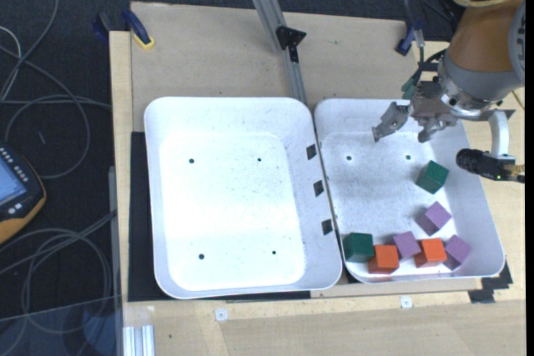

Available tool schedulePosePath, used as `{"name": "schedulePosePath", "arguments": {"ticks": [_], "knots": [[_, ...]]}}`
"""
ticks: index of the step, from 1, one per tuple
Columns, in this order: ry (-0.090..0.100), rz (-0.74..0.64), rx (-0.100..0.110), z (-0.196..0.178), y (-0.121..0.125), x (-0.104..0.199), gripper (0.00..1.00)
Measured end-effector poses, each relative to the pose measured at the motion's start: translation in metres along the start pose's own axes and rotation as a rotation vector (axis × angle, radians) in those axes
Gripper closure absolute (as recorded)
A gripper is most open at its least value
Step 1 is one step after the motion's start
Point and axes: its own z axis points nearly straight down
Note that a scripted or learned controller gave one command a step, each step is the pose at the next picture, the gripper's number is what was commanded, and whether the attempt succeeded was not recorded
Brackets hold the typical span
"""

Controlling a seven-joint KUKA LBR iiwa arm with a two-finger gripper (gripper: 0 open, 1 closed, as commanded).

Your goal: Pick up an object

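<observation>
Above the right bin (pixel 492 238) at the frame's right, the gripper (pixel 409 127) hangs spread and empty, so it must next descend onto the green cube (pixel 433 177).

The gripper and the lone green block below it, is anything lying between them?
Nothing: in the camera view, bare white bin floor separates the gripper from the green block.
</observation>
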Motion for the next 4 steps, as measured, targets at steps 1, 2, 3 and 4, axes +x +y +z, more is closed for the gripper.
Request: {"name": "schedulePosePath", "arguments": {"ticks": [1,2,3,4], "knots": [[0.0,0.003,0.006,0.054,-0.009,-0.025,0.0],[0.0,0.0,-0.003,0.039,-0.007,-0.023,1.0],[0.001,0.003,0.009,0.116,-0.027,-0.04,1.0],[0.001,0.001,0.002,0.111,-0.04,-0.031,1.0]]}}
